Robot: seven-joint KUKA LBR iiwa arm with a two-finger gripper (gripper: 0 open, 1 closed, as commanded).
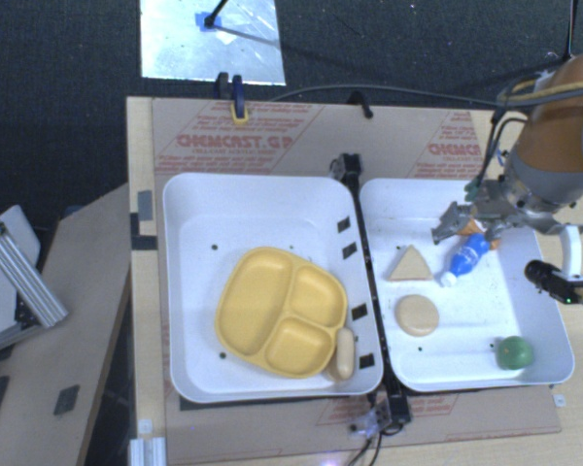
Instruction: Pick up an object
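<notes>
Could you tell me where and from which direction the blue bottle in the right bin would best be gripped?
Probably across the middle of the blue bottle's body, coming straight down from above. It lies on its side, slanted, white cap toward the tan wedge, so the fingers should close across its narrow width. The end effector is right by its upper end.

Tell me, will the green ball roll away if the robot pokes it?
Probably. The green ball looks round, so a poke could send it rolling across the right bin's flat floor. It sits near the bin's corner, so the low walls would likely stop it. It looks small, probably light.
</notes>
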